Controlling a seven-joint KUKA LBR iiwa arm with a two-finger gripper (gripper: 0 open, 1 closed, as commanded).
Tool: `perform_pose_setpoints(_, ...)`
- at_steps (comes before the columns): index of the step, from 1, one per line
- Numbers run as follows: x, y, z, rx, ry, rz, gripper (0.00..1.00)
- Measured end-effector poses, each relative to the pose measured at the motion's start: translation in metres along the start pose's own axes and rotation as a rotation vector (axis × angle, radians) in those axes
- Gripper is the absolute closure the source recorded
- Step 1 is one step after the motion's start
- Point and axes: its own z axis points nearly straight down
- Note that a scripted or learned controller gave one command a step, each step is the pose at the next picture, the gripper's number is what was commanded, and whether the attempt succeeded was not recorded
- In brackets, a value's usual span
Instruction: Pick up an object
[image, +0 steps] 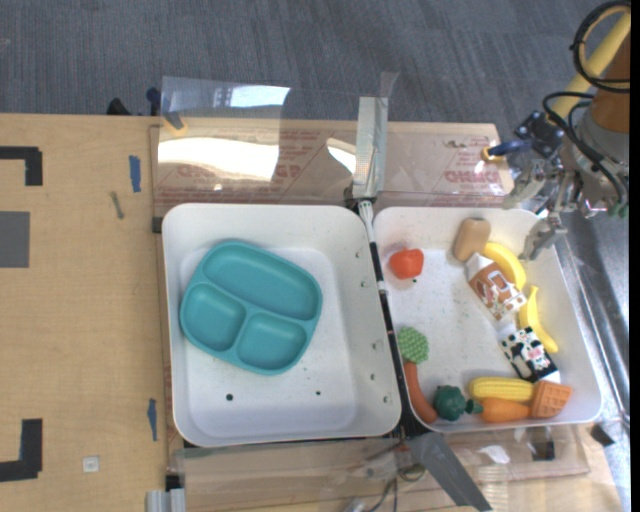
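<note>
The right bin (450, 315) holds several toy foods: a tan bread roll (471, 238), a red tomato (406, 263), a yellow banana (506, 264), an orange-and-white carton (495, 291), a cow-print carton (528, 352), a corn cob (500, 387), a carrot (506, 409) and a green leafy piece (413, 344). My gripper (543, 218) hangs over the bin's far right corner, above and to the right of the bread roll. It is open, with nothing between its fingers.
A teal divided plate (250, 306) lies in the left bin (300, 395). A clear plastic wall (372, 140) rises behind and between the bins. Cardboard (70, 300) covers the bench to the left. A dark green toy (450, 401) and a waffle cone (550, 398) lie along the right bin's near edge.
</note>
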Motion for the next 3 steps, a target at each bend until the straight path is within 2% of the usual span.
perform_pose_setpoints(1,0.013,-0.005,0.094,0.003,-0.022,0.269,0.0)
perform_pose_setpoints(2,0.069,0.011,0.126,0.0,-0.002,0.368,0.0)
perform_pose_setpoints(3,0.095,0.073,0.125,-0.001,-0.005,0.331,0.0)
